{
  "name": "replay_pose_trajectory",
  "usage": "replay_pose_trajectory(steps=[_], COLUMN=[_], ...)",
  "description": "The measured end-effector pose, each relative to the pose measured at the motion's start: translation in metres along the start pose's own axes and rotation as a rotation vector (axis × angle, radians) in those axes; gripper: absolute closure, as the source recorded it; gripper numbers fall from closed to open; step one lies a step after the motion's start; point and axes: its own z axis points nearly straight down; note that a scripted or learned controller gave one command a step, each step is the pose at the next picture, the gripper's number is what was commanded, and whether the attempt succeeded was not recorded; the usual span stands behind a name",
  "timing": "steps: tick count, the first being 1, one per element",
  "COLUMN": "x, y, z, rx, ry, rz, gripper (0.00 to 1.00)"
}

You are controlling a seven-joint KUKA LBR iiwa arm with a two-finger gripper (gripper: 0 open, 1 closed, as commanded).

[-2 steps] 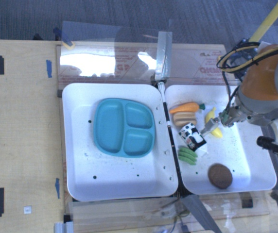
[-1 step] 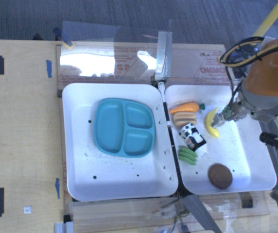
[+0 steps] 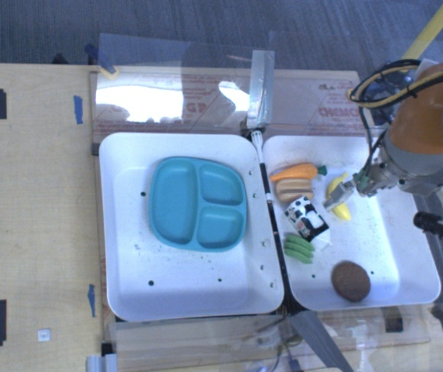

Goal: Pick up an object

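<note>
Claw [image 3: 344, 194] over right bin [image 3: 407, 285], beside yellow piece [image 3: 341, 210]; grip state indiscernible. Bare floor toward brown ball [image 3: 351, 280].

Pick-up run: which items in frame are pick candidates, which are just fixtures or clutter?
Candidates, all in the right bin:
- hot dog
- carrot
- black-and-white cow toy
- green pea pod
- brown round cookie
- yellow piece, beside the gripper

Not in play:
- teal divided plate in the left bin
- clear panel behind the bins
</note>
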Motion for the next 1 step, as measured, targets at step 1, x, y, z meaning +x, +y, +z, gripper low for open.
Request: replay_pose_trajectory(steps=[1], x=[0.0081], y=[-0.0071], z=[0.0303], rx=[0.000], ry=[0.000], rz=[-0.067], gripper=[0.00])
